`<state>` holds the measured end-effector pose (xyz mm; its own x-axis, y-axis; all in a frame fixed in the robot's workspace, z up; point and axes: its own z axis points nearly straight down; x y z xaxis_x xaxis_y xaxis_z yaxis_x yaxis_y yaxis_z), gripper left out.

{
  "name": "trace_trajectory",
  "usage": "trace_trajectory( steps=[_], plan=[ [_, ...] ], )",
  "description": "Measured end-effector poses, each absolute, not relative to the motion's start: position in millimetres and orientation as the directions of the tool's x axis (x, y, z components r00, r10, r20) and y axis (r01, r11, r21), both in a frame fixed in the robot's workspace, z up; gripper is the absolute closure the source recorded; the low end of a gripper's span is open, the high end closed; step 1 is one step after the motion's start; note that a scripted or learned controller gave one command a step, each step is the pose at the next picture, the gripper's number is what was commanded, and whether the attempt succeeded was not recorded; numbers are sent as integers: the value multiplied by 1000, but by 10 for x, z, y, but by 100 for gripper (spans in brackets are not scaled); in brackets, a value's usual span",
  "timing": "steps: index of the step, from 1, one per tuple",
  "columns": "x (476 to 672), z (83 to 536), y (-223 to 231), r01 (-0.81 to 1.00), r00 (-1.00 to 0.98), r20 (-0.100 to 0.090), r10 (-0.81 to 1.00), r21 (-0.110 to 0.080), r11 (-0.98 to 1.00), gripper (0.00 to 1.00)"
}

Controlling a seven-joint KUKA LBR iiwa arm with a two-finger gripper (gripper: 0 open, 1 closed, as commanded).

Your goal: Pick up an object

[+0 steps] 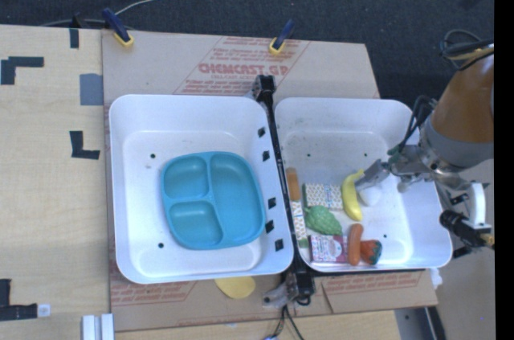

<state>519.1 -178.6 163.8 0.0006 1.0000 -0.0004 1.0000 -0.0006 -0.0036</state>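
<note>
My gripper (377,178) hangs low over the right bin (337,117), reaching in from the right. Its tip is right beside a yellow banana (352,197), on the banana's right side, close enough that I cannot tell whether they touch. Below the banana lie an orange carrot (354,243) and a red-and-green piece (370,251). A green leafy item (323,219), a patterned packet (321,194), a pink-and-white packet (324,248) and an orange stick (293,184) lie along the bin's left part.
The left bin (136,121) holds a blue divided plate (213,198). A black divider (273,161) runs between the bins. A yellow disc (234,286) lies on the cardboard in front of the left bin. The back half of the right bin is bare.
</note>
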Motion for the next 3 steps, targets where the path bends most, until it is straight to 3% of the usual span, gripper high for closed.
trace_trajectory(
  steps=[1,2,3],
  plan=[
    [5098,884,-1189,1000,1,-2,1000,7,-1,0],
    [5118,1010,-1234,1000,6,-11,1000,17,-5,100],
    [4839,1843,-518,1000,-3,1,1000,-1,3,100]
  ],
)
